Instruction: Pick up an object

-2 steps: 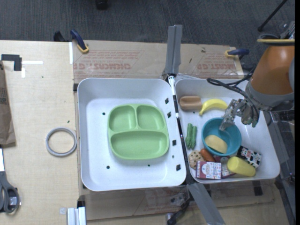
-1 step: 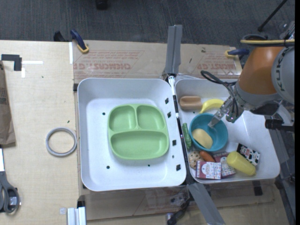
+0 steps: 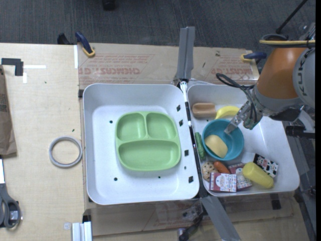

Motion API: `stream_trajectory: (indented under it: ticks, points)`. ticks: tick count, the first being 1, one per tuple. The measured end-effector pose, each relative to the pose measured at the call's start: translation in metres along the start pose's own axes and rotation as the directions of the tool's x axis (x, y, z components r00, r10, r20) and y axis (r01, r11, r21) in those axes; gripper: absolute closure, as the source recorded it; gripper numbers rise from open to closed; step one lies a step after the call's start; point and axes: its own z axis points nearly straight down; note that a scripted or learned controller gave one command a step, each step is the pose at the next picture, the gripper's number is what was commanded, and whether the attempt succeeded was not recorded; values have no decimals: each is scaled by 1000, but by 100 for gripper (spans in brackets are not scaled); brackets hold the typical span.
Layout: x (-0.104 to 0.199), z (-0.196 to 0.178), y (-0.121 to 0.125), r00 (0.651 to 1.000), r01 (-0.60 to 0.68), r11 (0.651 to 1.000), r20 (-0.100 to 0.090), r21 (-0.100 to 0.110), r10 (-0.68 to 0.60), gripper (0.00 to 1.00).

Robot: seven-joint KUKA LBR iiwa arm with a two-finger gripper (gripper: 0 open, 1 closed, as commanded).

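My gripper (image 3: 233,126) hangs over the far right rim of a blue bowl (image 3: 231,149) in the right bin (image 3: 279,134). A pale yellow rounded object (image 3: 216,145) lies inside the bowl, just left of the gripper tip. Behind the bowl are a brown bread-like piece (image 3: 203,109) and a yellow banana (image 3: 227,111). Along the bin's front lie an orange carrot (image 3: 221,166), a red box (image 3: 223,183), a yellow lemon-like object (image 3: 258,175) and a black-and-white packet (image 3: 266,164). A green strip (image 3: 199,147) lies against the bin's left wall.
The left bin (image 3: 95,134) holds a green divided plate (image 3: 148,140). On the bench to the left lie a grey tape ring (image 3: 65,151), scissors (image 3: 7,212) and a brown bag (image 3: 6,119). A blue clamp (image 3: 85,44) sits at the back.
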Motion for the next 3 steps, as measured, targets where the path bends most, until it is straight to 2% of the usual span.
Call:
stream_trajectory:
  ticks: [1,2,3]
  points:
    - [13,-86,52,956,-293,956,-5,6,293,100]
    - [13,-87,52,956,-293,956,-4,5,293,0]
    - [-8,2,48,972,-234,972,8,-12,234,0]
